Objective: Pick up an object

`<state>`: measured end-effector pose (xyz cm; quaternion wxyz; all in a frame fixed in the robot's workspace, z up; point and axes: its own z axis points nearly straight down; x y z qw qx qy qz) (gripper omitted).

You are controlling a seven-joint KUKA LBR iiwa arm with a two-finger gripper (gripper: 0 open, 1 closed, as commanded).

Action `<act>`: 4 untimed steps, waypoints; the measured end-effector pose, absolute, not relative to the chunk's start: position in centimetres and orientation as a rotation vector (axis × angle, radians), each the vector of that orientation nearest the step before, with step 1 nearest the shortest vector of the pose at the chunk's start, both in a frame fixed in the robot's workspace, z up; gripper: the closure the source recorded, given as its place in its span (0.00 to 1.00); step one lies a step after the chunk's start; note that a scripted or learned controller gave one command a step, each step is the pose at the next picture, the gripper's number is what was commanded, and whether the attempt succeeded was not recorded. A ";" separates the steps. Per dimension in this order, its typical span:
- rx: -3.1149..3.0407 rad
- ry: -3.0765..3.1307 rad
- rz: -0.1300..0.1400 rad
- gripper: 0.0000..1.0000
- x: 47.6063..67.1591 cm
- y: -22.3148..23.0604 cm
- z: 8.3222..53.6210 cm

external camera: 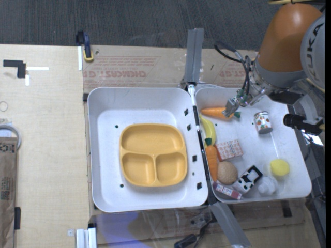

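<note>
My gripper (234,106) hangs low over the back left of the right bin (295,154), just above the green end of an orange toy carrot (214,112). The carrot lies flat on the bin floor. Nothing is visibly held. Other loose items in this bin are a yellow banana (208,129), a second orange carrot (212,161), a pink box (229,150), a brown ball (226,172), a black-and-white toy (250,179), a yellow ball (279,167) and a small can (262,122).
The left bin (103,138) holds a yellow divided plate (154,154). The grey arm with its orange band (289,30) leans in from the upper right. A grey divider post (193,56) stands behind the bins, where they meet.
</note>
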<state>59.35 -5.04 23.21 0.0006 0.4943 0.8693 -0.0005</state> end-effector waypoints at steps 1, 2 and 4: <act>1.343 2.838 -0.002 1.00 58.2 -5.4 33.5; 1.020 2.972 -0.002 1.00 57.5 -0.9 24.2; 0.419 3.108 0.000 1.00 64.2 -1.5 39.2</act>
